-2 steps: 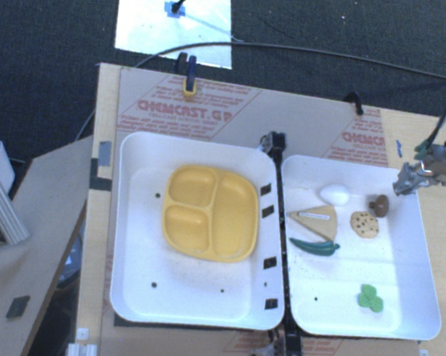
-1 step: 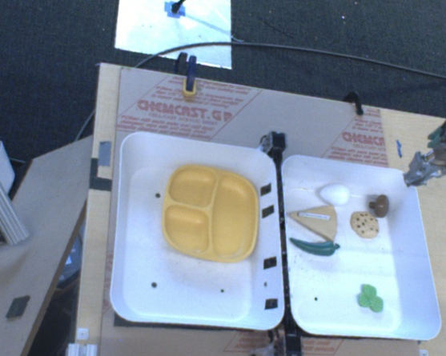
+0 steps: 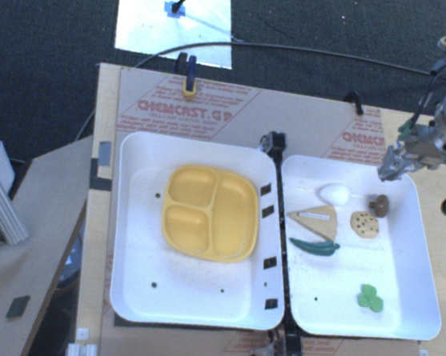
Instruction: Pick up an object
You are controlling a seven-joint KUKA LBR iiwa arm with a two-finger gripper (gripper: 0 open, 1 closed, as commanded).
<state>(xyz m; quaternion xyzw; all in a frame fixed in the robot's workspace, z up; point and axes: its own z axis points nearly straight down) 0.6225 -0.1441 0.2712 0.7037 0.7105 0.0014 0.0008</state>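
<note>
My gripper [image 3: 391, 169] hangs over the far right corner of the right bin [image 3: 421, 238], above and apart from the objects, with nothing seen between its fingers. In that bin lie a white egg [image 3: 334, 193], a brown lump [image 3: 378, 205], a speckled cookie [image 3: 364, 224], a tan wedge-shaped slice [image 3: 315, 222], a dark green pepper [image 3: 314, 246] and a small green leafy piece [image 3: 370, 297]. The brown lump is the nearest object, just below the gripper.
The left bin [image 3: 136, 227] holds a yellow divided tray [image 3: 211, 213]. A black hinge strip [image 3: 274, 236] runs between the bins. Cardboard backing [image 3: 215, 108] lies behind them, with a yellow and blue clamp [image 3: 190, 79] at its far edge.
</note>
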